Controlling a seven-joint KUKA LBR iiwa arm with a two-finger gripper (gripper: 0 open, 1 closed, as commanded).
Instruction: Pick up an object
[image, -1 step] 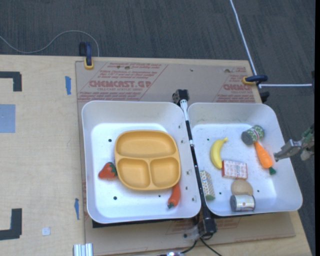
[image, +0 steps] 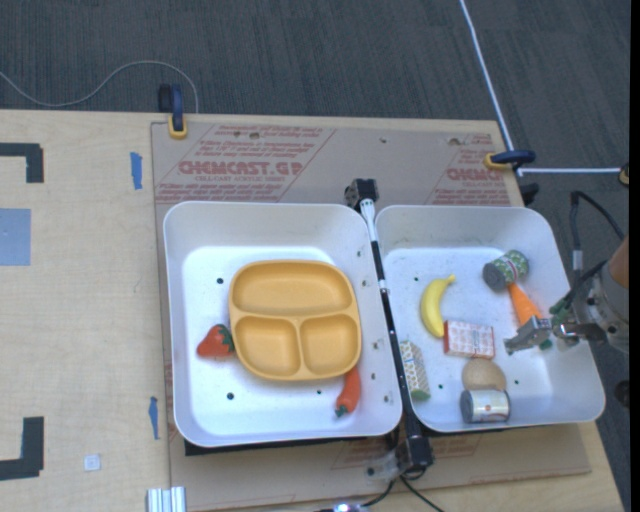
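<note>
My gripper (image: 530, 338) reaches in from the right and hangs low over the right bin (image: 570, 395), just below the orange carrot (image: 522, 303) and to the right of the red-and-white packet (image: 469, 339). Nothing shows held in it. Also in this bin are a yellow banana (image: 433, 305), a green-labelled can (image: 507, 270) on its side, a beige potato (image: 484, 375), a silver can (image: 485, 405) and a long wrapped snack (image: 413, 368) by the left wall.
The left bin (image: 190, 260) holds a yellow divided plate (image: 296, 320), a strawberry (image: 215, 342) at its left and a red pepper (image: 347, 393) at its lower right. Both bins rest on a cardboard sheet (image: 250, 165) held by clamps.
</note>
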